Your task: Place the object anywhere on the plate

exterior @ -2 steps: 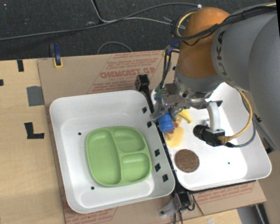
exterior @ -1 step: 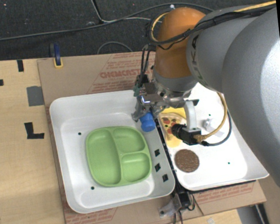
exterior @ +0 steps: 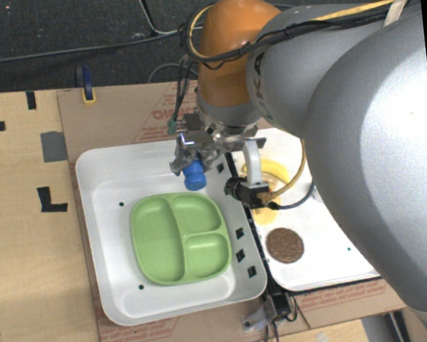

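Observation:
A green plate with three compartments lies in the left white bin. A small blue object hangs just above the plate's far rim. My gripper reaches down from the orange-banded wrist and is shut on the blue object, whose top sits between the fingers. The arm's grey body covers the upper right of the view.
The right bin holds a round brown disc and a yellow object, the latter partly hidden behind the gripper's cable. A black-dotted divider wall separates the bins. Brown cardboard lies under both.

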`<state>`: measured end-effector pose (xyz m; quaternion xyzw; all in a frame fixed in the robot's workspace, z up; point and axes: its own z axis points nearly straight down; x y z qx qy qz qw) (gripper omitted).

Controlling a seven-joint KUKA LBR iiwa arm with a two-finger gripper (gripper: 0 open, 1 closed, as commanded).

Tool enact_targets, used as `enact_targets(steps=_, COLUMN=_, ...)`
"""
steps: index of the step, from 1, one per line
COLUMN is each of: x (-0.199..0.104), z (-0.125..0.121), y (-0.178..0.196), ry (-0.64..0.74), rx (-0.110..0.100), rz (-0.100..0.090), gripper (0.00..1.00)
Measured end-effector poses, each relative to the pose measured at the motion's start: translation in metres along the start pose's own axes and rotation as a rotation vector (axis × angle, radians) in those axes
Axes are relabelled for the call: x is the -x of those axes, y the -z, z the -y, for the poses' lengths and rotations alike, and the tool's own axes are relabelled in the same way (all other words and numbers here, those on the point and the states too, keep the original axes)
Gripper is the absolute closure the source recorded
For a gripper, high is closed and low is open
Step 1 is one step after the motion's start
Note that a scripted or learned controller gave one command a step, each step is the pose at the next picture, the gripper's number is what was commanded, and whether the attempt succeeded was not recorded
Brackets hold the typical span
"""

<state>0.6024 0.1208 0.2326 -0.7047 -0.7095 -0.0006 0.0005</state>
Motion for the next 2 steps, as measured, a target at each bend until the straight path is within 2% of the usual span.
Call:
enact_targets(steps=1, x=-0.0504, z=-0.0289, y=0.0044, ry=-0.001, rx=0.001, rz=0.001, gripper=1.0)
enact_targets(steps=2, x=-0.0472, z=-0.0279, y=0.0043, ry=-0.004, rx=-0.002, rz=0.003, gripper=0.0)
